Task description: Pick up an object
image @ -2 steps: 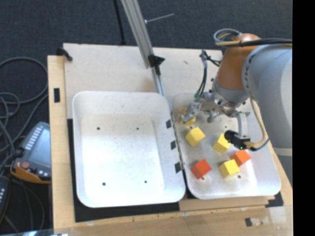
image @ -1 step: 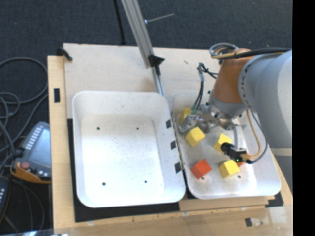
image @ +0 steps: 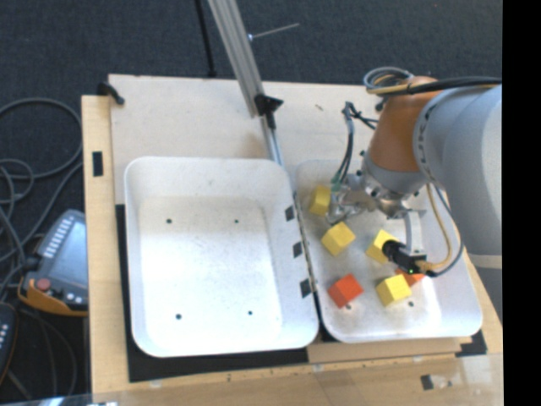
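Four yellow blocks [image: 338, 238], one orange block [image: 345, 291]

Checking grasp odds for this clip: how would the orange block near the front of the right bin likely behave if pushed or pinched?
The orange block looks like a solid cube with flat faces, so it would probably slide, not roll. It appears rigid and likely light. It sits apart from the yellow blocks, so a push should move it alone across the right bin.
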You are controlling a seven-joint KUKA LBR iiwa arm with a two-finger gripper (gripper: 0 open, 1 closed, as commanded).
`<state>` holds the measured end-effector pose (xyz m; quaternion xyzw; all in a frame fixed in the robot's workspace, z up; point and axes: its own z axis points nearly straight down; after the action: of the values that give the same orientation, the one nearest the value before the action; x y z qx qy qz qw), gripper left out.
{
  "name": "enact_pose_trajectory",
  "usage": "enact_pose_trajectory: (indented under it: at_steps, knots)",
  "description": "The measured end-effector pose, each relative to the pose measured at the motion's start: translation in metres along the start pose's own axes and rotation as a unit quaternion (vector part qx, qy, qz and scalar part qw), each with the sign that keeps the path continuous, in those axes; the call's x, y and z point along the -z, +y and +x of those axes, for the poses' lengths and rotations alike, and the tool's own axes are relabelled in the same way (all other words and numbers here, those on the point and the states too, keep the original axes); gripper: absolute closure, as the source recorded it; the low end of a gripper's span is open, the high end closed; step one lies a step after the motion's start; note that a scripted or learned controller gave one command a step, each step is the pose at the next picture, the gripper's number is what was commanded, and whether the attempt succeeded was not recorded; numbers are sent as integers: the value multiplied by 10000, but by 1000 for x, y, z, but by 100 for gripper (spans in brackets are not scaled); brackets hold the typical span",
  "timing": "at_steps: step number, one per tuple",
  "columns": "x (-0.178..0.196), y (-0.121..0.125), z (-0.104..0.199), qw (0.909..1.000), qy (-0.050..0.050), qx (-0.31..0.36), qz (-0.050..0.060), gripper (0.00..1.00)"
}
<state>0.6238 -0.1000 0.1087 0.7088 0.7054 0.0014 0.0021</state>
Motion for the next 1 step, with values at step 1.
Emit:
enact_pose_trajectory:
  at_steps: [1]
  knots:
    - [0,0,0,10000,2,-8,1,0]
